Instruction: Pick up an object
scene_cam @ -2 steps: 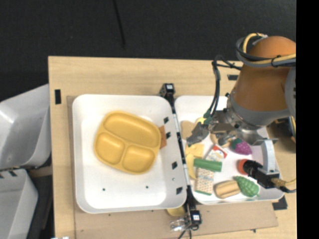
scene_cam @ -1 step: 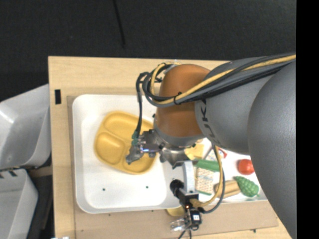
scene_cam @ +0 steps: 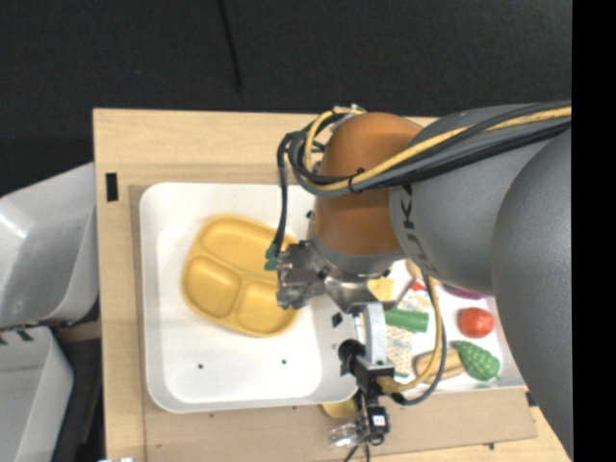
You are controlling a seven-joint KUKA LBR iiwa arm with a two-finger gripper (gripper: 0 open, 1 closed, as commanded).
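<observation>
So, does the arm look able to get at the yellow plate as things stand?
Probably yes: the yellow plate lies flat and uncovered in its white bin, and the arm hangs right at its edge, with nothing seen between.

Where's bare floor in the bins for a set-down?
Left bin: the wide strip between the yellow tray and the near wall, plus a narrow strip along the left wall. Right bin is crowded: a red thing, a green piece and more, with the arm over most of it.
</observation>
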